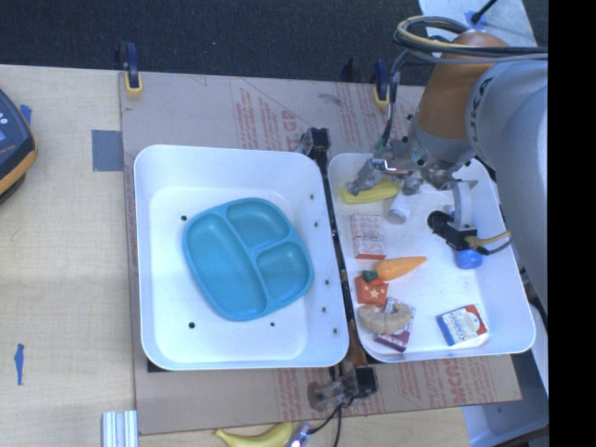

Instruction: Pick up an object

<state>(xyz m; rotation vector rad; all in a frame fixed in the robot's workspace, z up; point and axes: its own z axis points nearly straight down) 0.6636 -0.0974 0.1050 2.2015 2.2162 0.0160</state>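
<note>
Pale wooden bench (65, 277) seen from above.
A cardboard sheet (233, 110) lies on it, bearing the left-hand white bin (146, 250) and the right-hand white bin (515, 338).

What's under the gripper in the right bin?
A yellow banana lies just under the gripper, beside a small whitish cylinder. The gripper covers the banana's far edge and the right bin's floor there.

two white bins (233, 155) (507, 296), one blue plate (247, 259), one carrot (402, 267), two bananas (369, 193) (253, 434).

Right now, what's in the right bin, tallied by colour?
Yellow: 1, banana
Orange: 1, carrot
Red: 1, block
Blue: 1, ball
Beige: 1, pastry
White: 3, cup, packet, carton
Total: 8
</note>
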